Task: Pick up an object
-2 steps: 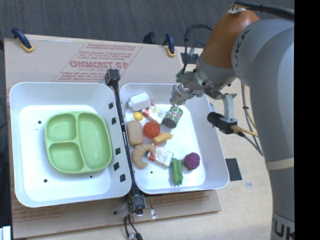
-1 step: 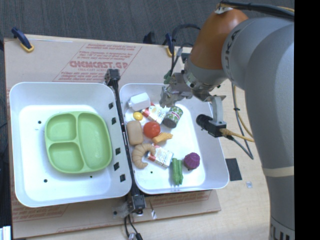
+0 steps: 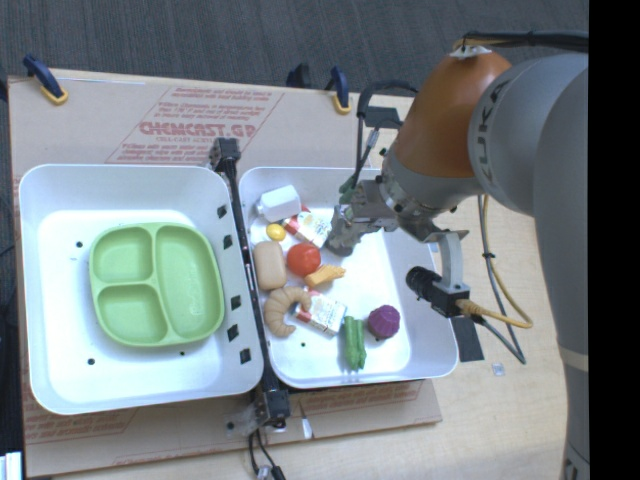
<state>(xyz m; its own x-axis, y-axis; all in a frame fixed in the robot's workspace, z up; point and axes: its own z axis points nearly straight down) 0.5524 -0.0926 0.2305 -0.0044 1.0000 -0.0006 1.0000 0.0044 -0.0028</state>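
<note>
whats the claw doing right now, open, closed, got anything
Claw: low in the right bin, just beside the tomato; open or closed cannot be told, and nothing shows in its grip.

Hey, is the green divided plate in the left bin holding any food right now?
Empty. The green divided plate shows bare compartments; the toy food lies in the right bin.
</note>
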